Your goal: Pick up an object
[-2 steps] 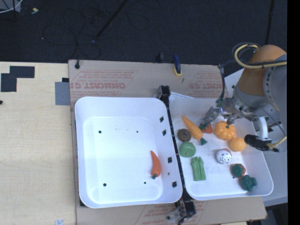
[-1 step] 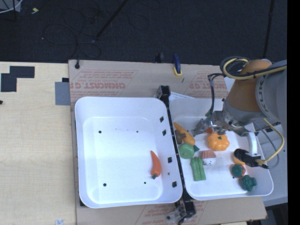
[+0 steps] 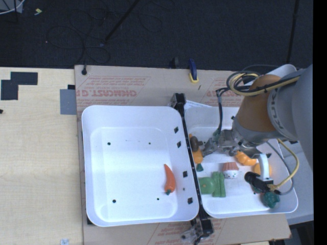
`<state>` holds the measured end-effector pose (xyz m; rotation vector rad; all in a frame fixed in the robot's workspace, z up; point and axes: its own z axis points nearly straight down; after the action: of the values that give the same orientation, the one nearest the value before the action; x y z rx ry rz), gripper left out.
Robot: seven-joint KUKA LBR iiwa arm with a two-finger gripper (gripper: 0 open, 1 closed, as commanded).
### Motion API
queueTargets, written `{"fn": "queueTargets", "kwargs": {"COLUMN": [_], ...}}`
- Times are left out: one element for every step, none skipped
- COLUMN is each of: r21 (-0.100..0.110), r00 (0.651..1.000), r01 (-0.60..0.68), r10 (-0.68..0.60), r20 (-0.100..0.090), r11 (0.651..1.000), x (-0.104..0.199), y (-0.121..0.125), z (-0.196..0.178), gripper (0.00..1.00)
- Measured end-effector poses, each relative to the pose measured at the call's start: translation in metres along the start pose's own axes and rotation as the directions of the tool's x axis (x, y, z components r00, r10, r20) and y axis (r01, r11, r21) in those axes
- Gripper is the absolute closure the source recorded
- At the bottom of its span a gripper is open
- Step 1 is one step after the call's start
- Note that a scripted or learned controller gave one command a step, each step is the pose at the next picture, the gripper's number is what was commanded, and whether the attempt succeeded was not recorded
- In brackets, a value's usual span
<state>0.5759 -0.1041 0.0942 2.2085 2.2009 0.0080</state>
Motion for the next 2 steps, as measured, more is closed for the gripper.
{"fn": "queueTargets", "kwargs": {"r21": [0.014,0.019], "r00": [1.000,1.000], "r01": [0.000,0.000], "r10": [0.000,0.000], "r20": [0.002,-0.006], "r11": [1.000,1.000], "x": [0.0087,0.0113], "y": [0.0507,0.0488], "z": [0.0043,-0.0047], "gripper": [0.00,1.00]}}
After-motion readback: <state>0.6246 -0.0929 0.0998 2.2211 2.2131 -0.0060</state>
